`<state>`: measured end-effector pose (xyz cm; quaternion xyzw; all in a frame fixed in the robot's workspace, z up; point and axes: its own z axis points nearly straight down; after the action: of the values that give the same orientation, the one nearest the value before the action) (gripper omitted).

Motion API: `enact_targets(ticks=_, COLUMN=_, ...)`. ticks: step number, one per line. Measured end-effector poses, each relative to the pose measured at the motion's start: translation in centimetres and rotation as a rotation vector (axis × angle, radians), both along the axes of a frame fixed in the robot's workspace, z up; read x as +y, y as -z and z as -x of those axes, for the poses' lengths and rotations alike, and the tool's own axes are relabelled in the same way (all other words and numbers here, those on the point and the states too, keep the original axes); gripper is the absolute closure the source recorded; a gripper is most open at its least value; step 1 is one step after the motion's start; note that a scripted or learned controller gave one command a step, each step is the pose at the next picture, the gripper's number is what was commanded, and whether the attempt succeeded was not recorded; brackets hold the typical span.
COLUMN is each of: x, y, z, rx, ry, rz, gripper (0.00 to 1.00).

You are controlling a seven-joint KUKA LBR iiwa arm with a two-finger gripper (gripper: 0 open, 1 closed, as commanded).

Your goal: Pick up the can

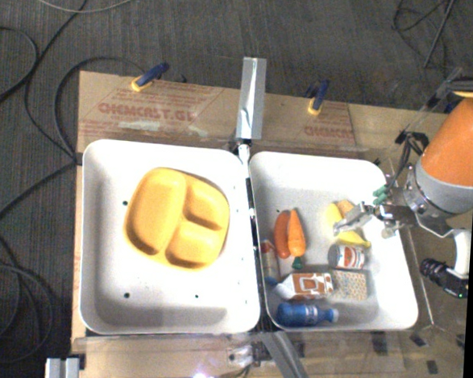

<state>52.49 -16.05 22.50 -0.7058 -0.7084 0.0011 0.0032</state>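
The can (pixel 348 257) lies on its side in the right bin (pixel 318 170), with a red and white label and a yellowish rim on top. My gripper (pixel 369 223) hangs just above and slightly right of it, reaching in from the right edge of the bin. It is open and holds nothing; one metal finger (pixel 349 221) points down-left towards the can. The grey wrist with its orange band (pixel 457 147) rises behind it.
Around the can lie a yellow piece (pixel 342 208), an orange carrot (pixel 296 233), a red item (pixel 282 235), a small carton (pixel 310 285), a speckled sponge (pixel 351 284) and a blue bottle (pixel 304 314). A yellow divided tray (pixel 178 218) lies in the left bin (pixel 101 280).
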Motion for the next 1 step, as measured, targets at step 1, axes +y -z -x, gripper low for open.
enact_targets(ticks=1, x=-2.02, y=13.2, z=1.32, rx=-0.001, ry=-0.054, rz=0.001, gripper=0.0)
